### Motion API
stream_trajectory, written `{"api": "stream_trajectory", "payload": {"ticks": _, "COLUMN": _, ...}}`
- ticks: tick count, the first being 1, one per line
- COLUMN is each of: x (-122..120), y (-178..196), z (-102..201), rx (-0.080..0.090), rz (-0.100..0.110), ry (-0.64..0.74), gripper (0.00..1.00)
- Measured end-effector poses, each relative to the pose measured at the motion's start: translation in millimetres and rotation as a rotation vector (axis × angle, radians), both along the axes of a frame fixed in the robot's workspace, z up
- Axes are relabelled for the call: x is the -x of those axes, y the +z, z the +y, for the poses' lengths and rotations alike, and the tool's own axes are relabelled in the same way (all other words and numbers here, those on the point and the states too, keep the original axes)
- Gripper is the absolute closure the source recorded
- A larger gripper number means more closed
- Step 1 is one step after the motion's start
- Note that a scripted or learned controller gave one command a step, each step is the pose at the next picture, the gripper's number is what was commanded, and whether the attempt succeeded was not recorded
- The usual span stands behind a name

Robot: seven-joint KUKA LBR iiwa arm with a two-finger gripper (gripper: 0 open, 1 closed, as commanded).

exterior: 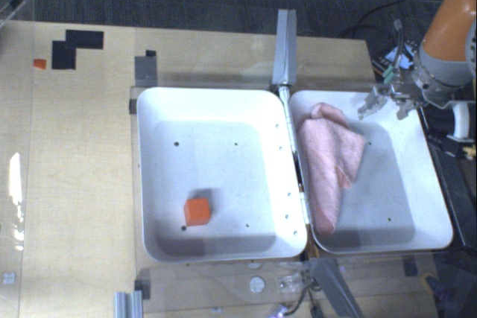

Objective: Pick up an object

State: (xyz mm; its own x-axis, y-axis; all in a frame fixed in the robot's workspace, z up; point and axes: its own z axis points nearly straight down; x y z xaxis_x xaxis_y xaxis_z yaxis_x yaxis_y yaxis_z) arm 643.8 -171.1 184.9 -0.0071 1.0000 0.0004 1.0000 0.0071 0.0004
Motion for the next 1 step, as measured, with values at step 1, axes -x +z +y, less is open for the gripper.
{"api": "stream_trajectory", "payload": {"ticks": 1, "x": 0.0, "y": 0.1, "z": 0.0, "rx": 0.000, "rz": 0.000, "ry": 0.000, "gripper": 0.00}}
